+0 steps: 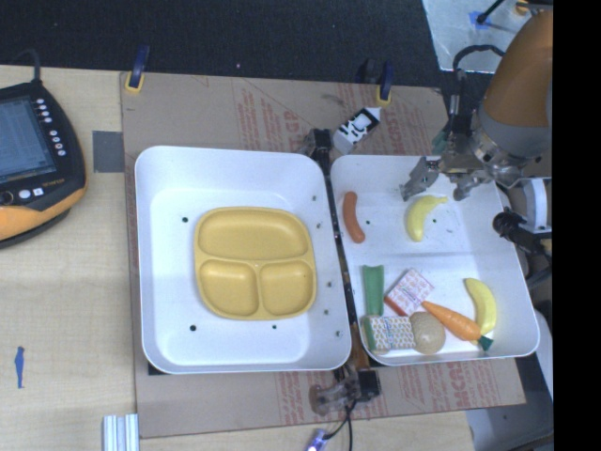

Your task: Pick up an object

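The arm (516, 73) enters from the right and ends over the far half of the right bin (507, 252). The gripper (439, 184) hangs with its two fingers spread apart, one fingertip (413, 188) to the left and the other to the right, nothing between them. A small yellow banana (422, 216) lies on the bin floor directly below the gripper, just clear of the fingertips; contact cannot be confirmed.

Other items, placed relative to that banana: a red sausage (352, 216) lies to its left, near the bin's left wall. Nearer the camera lie a green strip (373, 287), a pink and white packet (409, 291), a patterned block (390, 332), a round tan piece (427, 334), an orange carrot (453, 320) and a second banana (482, 303) by the right wall. These lie close together, several touching.

The left bin (169, 252) holds a yellow divided plate (254, 260) at its centre. A black and white item (357, 126) lies on the cardboard beyond the bins. A control pendant (33, 158) sits on the bench at far left.
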`<state>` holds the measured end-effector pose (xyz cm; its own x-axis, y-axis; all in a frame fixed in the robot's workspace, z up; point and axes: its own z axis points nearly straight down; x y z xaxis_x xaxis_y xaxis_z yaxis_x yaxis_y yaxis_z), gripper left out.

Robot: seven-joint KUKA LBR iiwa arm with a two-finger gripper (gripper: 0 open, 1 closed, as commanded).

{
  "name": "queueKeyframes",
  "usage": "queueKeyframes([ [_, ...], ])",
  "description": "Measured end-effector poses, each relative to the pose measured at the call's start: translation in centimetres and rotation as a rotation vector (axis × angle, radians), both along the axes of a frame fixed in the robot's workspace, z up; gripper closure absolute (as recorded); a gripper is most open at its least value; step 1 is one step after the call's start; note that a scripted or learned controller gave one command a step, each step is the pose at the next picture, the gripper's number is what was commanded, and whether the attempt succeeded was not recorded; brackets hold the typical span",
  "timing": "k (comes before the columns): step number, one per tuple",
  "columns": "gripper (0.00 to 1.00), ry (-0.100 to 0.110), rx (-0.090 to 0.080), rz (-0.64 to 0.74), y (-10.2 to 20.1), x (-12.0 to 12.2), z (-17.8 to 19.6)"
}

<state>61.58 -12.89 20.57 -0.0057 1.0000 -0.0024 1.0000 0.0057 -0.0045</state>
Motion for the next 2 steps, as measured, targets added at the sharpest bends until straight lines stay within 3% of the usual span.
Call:
queueKeyframes([
  [1,0.0,0.002,0.0,-0.001,-5.2,2.0,-7.7],
  [2,0.0,0.002,0.002,-0.002,-1.8,-4.6,-11.5],
])
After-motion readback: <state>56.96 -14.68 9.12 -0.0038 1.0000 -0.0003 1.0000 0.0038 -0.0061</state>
